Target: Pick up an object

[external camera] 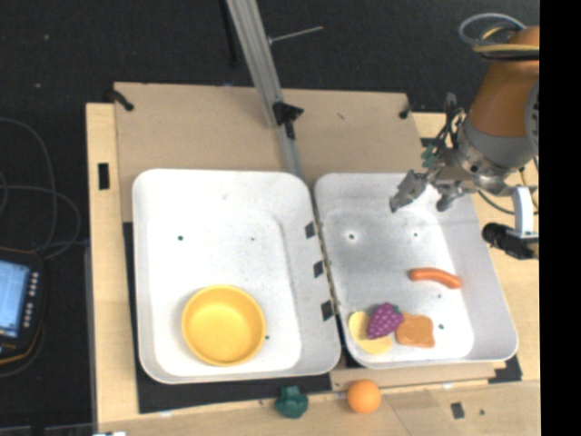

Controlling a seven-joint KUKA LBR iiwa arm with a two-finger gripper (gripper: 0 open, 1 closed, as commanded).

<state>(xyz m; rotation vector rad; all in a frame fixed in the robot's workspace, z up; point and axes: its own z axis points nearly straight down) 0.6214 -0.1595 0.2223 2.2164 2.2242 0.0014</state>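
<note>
Robotics lab: plywood bench [227,125] on dark floor, metal camera pole [259,53], teach pendant [16,302] with trailing cables, two white bins [218,243] holding toy food.

left bin [154,243]: bowl [223,324] near front | right bin [363,216]: sausage [435,277] mid-right; grapes [384,318] on lemon slice [368,332], bread [416,331] just right, front | bench [182,134] front edge: ball [363,396], small toy [291,401] to its left
</note>
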